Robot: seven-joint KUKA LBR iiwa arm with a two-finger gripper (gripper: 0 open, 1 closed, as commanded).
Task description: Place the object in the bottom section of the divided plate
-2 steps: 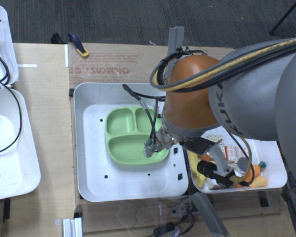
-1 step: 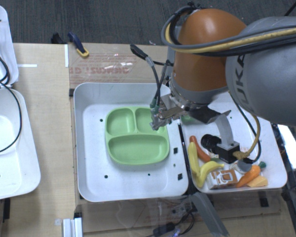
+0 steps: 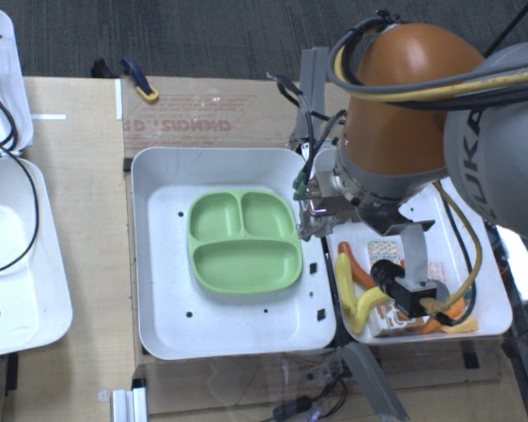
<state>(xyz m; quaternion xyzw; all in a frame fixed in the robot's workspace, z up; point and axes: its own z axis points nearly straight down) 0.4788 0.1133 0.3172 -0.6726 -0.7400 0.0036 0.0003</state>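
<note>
A light green divided plate [image 3: 194, 236] lies flat in the left bin [image 3: 146, 262], with two small sections at the far side and one wide section at the near side. All three sections are bare. My gripper [image 3: 311, 211] hangs over the wall between the two bins, just right of the plate's right rim. In the right bin [image 3: 498, 299] lie a yellow banana [image 3: 347, 290], an orange carrot-like piece [image 3: 355, 269], another orange piece [image 3: 451, 324] and a printed packet [image 3: 394, 323]. The arm's big orange and grey body hides much of that bin.
A white tub with a black cable [image 3: 9, 236] stands at the far left of the bench. A blue and yellow clamp [image 3: 139, 79] lies on the cardboard sheet [image 3: 202, 117] behind the left bin.
</note>
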